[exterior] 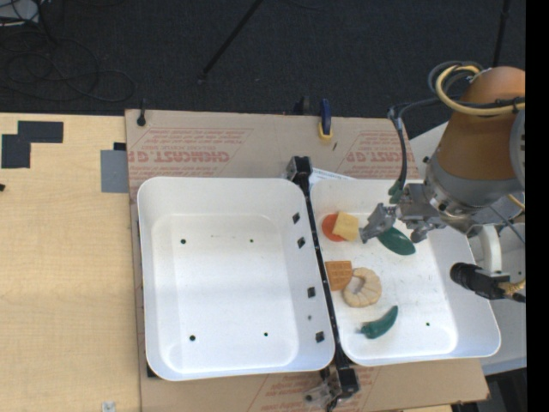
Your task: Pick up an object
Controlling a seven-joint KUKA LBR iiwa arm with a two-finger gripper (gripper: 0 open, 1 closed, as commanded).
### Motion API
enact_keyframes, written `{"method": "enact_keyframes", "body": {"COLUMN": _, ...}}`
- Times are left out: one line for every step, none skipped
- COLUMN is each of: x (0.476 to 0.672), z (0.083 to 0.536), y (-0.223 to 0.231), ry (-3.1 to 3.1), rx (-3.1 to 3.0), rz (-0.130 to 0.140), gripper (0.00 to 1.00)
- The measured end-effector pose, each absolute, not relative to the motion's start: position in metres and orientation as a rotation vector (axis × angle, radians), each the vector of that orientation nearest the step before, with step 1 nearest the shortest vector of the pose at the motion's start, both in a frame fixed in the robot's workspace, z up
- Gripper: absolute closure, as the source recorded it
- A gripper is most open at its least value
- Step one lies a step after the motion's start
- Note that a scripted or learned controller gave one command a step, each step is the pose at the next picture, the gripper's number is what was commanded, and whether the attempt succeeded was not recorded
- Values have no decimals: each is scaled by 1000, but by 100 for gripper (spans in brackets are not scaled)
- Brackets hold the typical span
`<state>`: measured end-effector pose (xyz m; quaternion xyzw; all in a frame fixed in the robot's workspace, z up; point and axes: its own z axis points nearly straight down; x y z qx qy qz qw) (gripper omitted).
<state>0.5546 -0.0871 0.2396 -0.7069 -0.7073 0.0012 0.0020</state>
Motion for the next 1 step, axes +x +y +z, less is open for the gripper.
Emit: {"method": "enact_keyframes", "body": {"x": 506, "z": 184, "y": 94, "ry": -2229, "rx": -2197, "rz": 8, "gripper": 0}}
